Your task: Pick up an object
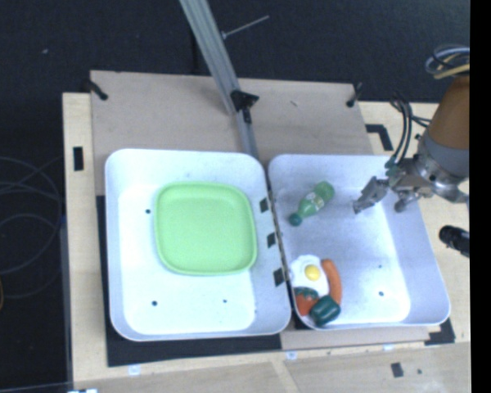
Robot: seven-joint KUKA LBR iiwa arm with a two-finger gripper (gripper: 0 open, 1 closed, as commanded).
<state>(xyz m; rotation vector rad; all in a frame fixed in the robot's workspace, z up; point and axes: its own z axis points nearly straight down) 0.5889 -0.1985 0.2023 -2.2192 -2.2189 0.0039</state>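
Bins: two, side by side, touching along the middle seam. Left bin (pixel 131 301) holds one item, a light green square plate (pixel 205 227), lying flat and centred toward the upper part; bare white floor runs all around it, widest along the near edge. Right bin (pixel 409 293) holds one green bottle (pixel 312 202) on its side in the upper left, tilted, near the seam but clear of the wall. One small white plate (pixel 303 300) sits jammed in the near left corner, carrying one fried egg (pixel 309 271), one orange carrot (pixel 333 277), one dark green piece (pixel 325 309) and a red bit beside it, all touching. Middle and right of this bin are open floor. Gripper (pixel 381 196) hangs over the upper right edge, fingers spread, nothing between them, well apart from the bottle.
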